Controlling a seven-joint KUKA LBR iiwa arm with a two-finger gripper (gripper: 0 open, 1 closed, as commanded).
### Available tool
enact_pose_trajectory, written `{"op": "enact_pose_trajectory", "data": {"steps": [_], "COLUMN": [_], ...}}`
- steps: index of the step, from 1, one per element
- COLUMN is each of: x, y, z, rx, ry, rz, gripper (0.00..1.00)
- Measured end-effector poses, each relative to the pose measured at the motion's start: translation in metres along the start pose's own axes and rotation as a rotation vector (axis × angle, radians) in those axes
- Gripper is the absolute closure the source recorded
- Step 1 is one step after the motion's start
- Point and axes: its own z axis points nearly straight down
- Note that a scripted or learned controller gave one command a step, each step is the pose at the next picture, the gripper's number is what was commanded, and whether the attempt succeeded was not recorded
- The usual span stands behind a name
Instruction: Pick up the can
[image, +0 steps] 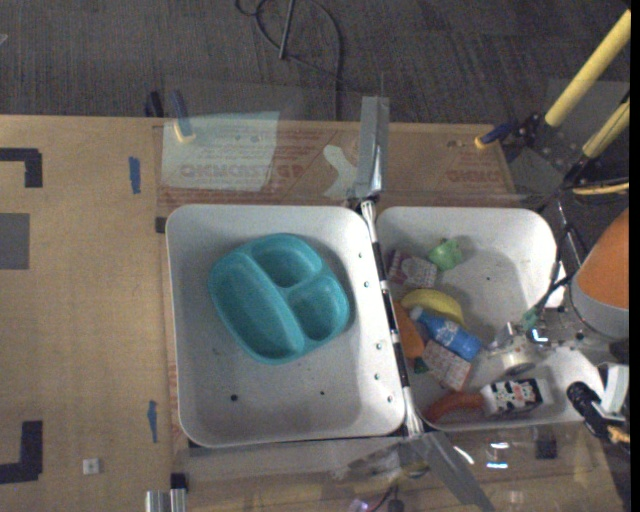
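A small white can (515, 396) with black markings lies on its side at the near edge of the right bin (500, 235). My gripper (512, 352) hangs low over the right bin's near right part, just behind the can as the camera sees it. The grey wrist and orange band (610, 268) reach in from the right above it. Nothing shows held in the gripper.
The right bin also holds a yellow banana (432, 301), a blue bottle (451, 338), a green item (447, 252), two patterned packets (414, 268) (447, 366), an orange piece (408, 338) and a red piece (455, 405). A teal divided plate (280, 297) lies in the left bin (200, 400).
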Motion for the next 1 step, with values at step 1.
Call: {"op": "enact_pose_trajectory", "data": {"steps": [1], "x": [-0.0039], "y": [0.0004], "z": [-0.0106], "rx": [-0.005], "ry": [-0.006], "rz": [0.006], "gripper": [1.0]}}
